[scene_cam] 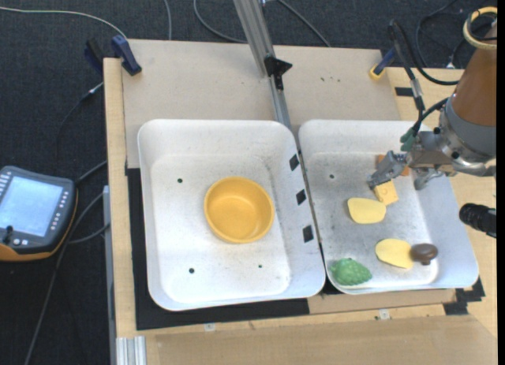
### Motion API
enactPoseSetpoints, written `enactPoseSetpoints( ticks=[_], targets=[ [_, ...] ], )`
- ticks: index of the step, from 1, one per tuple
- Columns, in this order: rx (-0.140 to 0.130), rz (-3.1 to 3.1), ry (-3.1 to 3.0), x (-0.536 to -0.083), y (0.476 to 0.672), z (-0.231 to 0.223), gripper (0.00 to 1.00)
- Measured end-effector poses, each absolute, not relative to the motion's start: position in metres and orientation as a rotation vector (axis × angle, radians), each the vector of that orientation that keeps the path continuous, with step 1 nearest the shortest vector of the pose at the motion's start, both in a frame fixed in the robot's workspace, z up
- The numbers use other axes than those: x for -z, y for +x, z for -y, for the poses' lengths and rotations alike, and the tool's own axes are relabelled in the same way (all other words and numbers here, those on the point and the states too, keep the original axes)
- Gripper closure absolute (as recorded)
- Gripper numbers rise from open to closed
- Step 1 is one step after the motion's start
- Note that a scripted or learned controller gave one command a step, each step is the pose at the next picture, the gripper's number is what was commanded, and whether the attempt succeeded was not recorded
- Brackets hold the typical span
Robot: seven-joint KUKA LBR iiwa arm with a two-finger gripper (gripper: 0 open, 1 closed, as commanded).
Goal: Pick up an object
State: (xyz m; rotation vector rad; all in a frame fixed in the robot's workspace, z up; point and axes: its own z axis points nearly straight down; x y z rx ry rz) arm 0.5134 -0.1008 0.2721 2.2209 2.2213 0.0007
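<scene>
No words, numbers or signs clear enough to read anywhere. Lit screen on the handheld controller (31, 212) at the left too small and blurry.

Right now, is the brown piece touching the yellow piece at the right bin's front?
Touching. The camera view shows the brown piece overlapping the yellow piece's right end, no gap between them.

Handheld control pendant (31, 212) left of bench; blue clamp (125, 54) at corner.

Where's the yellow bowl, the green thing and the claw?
Yellow bowl (239, 210), camera view, inside bottom.
Green thing (349, 271), camera view, its middle.
Claw (400, 170), camera view, between its fingertips.
</scene>
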Motion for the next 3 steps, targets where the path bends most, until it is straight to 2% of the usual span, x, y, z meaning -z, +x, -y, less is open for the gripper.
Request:
enactPoseSetpoints(
  ticks=[1,3],
  targets=[
    [0.003,-2.224,2.223,-0.228,0.507,0.099,0.00],
    [0.005,-2.225,2.224,-0.103,0.501,0.097,0.00]
  ],
)
